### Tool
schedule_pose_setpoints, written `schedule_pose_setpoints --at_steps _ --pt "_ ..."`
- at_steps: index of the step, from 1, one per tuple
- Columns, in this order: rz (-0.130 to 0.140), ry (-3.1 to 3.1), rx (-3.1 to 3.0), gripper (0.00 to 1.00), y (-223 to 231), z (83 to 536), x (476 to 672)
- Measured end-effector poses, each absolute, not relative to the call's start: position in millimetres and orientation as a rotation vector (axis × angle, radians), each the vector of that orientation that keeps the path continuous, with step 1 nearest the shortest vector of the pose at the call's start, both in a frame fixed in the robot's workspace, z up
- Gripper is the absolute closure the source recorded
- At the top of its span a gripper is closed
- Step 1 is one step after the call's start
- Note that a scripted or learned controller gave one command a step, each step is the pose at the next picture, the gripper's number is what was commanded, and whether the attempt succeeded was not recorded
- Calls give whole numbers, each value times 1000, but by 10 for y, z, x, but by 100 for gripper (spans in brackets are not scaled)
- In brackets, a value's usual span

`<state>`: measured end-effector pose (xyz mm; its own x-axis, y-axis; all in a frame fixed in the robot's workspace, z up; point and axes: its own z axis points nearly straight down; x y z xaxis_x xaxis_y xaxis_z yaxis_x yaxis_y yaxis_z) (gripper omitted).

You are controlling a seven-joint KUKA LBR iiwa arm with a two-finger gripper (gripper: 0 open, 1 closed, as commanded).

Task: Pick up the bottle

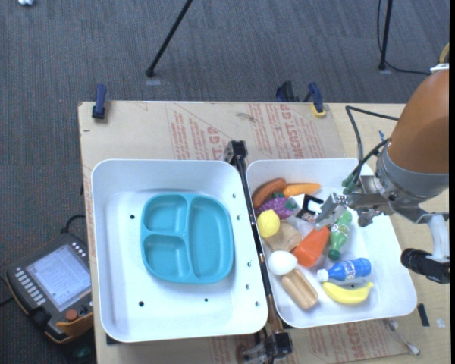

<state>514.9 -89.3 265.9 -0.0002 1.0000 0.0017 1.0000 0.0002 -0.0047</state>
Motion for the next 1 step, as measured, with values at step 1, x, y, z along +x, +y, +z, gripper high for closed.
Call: schedule_pose_setpoints --at_steps 1 --pt "5 -2216 -2216 100 -890 2754 5151"
